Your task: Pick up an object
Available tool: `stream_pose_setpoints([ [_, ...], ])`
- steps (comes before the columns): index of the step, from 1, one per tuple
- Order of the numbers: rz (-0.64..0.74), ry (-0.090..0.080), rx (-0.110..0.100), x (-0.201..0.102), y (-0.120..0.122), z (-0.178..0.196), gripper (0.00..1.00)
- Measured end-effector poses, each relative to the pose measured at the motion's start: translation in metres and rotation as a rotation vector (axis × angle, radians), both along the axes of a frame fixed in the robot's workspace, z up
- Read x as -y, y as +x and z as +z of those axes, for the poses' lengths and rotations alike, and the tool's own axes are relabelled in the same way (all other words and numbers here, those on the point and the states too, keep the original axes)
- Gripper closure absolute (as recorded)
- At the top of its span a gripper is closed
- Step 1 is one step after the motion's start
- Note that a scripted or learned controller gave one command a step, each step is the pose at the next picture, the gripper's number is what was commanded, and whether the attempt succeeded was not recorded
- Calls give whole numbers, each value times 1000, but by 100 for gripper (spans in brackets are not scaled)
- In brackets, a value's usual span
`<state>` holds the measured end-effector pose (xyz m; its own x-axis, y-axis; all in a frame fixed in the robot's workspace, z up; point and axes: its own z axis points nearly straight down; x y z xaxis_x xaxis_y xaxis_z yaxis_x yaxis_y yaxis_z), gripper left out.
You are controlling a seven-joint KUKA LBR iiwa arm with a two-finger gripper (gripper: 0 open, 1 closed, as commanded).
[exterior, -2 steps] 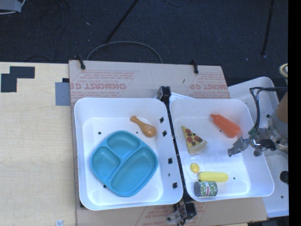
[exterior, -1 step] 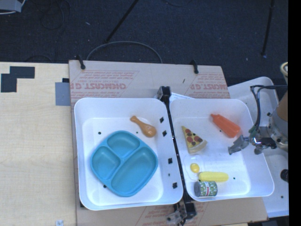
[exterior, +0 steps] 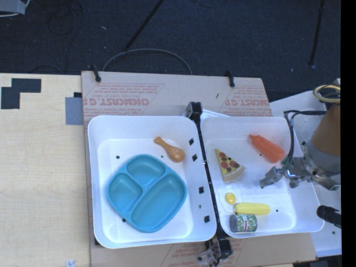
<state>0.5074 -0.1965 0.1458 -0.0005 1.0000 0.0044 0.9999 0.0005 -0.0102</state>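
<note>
White bins sat side by side on the worktop: the left bin held a blue plate and a drumstick, the right bin a pizza slice, an orange carrot, a yellow corn cob, a small yellow piece and a can. Reaching in from the right, the arm had its jaws low in the right bin, and nothing showed between them; whether they were spread or pressed together could not be told. The step looked like the approach, before any grasp. The carrot lay just beyond the jaws toward the bin's far wall, the pizza slice to their left, the corn nearer the camera. The next move probably called for centring over one of these and descending.
</note>
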Motion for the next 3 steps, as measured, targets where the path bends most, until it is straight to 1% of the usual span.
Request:
stream_pose_setpoints([
  [1,-1,1,-1,-1,-2,-56,0],
  [2,-5,1,-1,0,-1,-45,100],
  [3,0,-4,10,1,-4,15,100],
])
